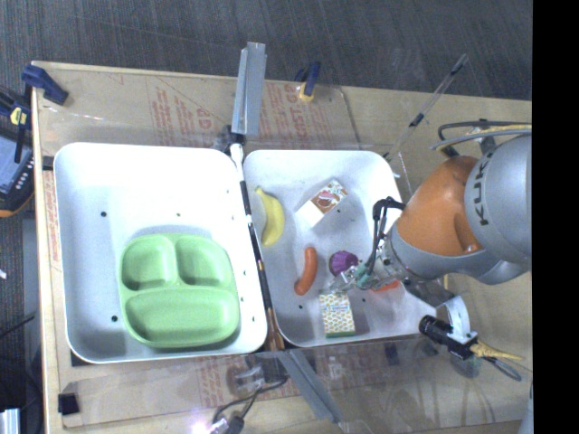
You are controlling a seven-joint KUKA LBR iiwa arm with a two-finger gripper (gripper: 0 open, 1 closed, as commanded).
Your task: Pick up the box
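Looking down at a slant on a plywood worktop (136,107) w/ two shallow white bins side by side; dark carpet-like floor (271,16) runs along the top. A blue clamp (43,83) grips the worktop's top-left corner, another clamp (308,80) sits at the top edge near the middle, and a grey metal bar (248,89) stands where the bins meet.

Left bin (81,206) carries a green divided tray (179,290) in its lower half; upper half and left strip are bare white, so plenty of open floor there.

Right bin (298,165) is crowded. A banana (270,215) lies along the left wall, a sausage (308,270) just below it, a small carton (327,197) tilted near top-centre, a purple item (343,262) mid-bin. The box (336,314), patterned top, lies flat close to the bin's lower edge, near the purple item and right of the sausage's lower end.

The arm (470,215) comes in from the right, orange band over the bin's right wall. The gripper (366,274) is low inside the right bin, just right of the purple item and above-right of the box, not on it. Can't tell if it's apart or together — too small, cluttered by cable.

Free space in the right bin: top-left corner area and a strip btw carton and gripper.
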